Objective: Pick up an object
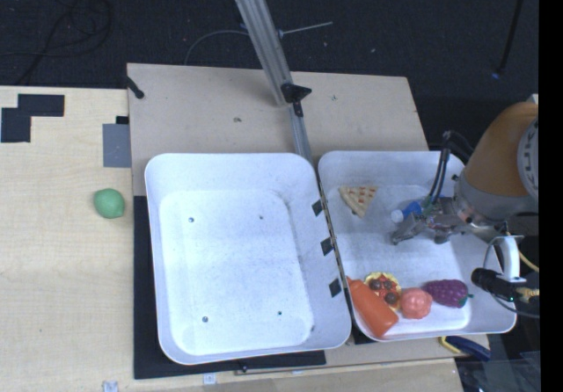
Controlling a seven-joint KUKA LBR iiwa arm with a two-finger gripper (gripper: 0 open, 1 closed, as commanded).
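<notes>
Two bins: we see toys in the right bin.
Gripper: above that bin; we cannot tell its state.

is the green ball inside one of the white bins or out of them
Out. The green ball lies on the light wooden bench top, left of the left bin, apart from its rim.
</notes>
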